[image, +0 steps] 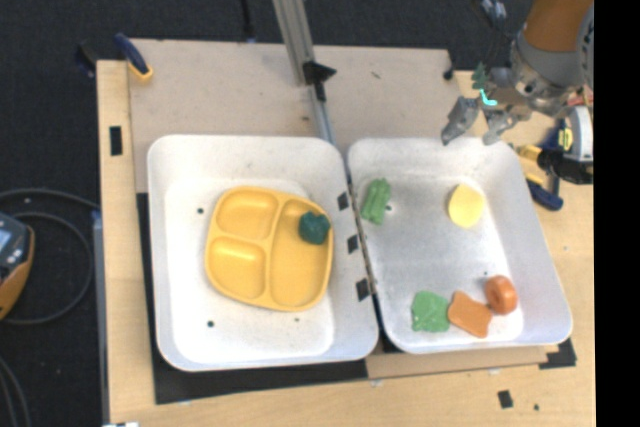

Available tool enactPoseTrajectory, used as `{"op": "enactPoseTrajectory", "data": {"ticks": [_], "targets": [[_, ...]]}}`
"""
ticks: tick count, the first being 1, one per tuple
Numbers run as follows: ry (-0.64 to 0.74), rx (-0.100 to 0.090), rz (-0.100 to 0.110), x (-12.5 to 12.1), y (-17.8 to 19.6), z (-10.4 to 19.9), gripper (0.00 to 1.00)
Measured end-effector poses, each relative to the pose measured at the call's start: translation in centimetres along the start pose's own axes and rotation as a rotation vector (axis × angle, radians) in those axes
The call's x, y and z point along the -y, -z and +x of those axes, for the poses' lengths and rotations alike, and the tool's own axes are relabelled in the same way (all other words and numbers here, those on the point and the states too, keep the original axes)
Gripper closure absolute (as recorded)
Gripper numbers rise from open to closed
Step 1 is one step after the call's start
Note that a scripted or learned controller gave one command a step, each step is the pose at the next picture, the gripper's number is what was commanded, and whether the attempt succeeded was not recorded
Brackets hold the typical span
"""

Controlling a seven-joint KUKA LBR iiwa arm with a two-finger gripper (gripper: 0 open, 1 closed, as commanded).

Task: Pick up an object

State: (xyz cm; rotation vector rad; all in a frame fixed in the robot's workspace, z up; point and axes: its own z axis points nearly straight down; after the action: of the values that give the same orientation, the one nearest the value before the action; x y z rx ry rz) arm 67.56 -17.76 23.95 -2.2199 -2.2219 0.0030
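**Gripper above the far rim of the right bin, nothing between its fingers**

The grey arm with the orange band (556, 10) enters from the right side of the camera view. Its two-finger gripper (476, 127) hangs over the far edge of the right shallow white bin (530, 215), with the two grey fingers spread apart and nothing held between them. The left finger (457, 123) points down toward the bin's far rim; the right one stands just beside it.

Inside the right bin lie five objects. A pale yellow rounded piece (466, 205) rests in the far half, the nearest object to the gripper yet apart from it. A green knobbly piece (376, 200) lies against the bin's left wall. Along the near edge sit a flat green piece (430, 312), a flat orange piece (468, 314) just beside it, and a darker orange rounded piece (501, 294) touching the flat orange one on its right.

The left shallow white bin (180, 215) holds a yellow plastic divided tray (255, 250) with three compartments. A dark green lumpy object (314, 228) sits on the tray's right compartment, near its far rim.

An upright aluminium profile post (288, 0) rises from the bench behind the gap between the two bins.
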Motion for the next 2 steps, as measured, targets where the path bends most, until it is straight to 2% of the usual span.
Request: {"op": "enactPoseTrajectory", "data": {"ticks": [1, 2], "targets": [[0.001, 0.001, -0.004, -0.1, 0.2, 0.0, 0.00], [0.002, 0.001, 0.000, 0.2, -4.3, 0.6, 0.00]]}}
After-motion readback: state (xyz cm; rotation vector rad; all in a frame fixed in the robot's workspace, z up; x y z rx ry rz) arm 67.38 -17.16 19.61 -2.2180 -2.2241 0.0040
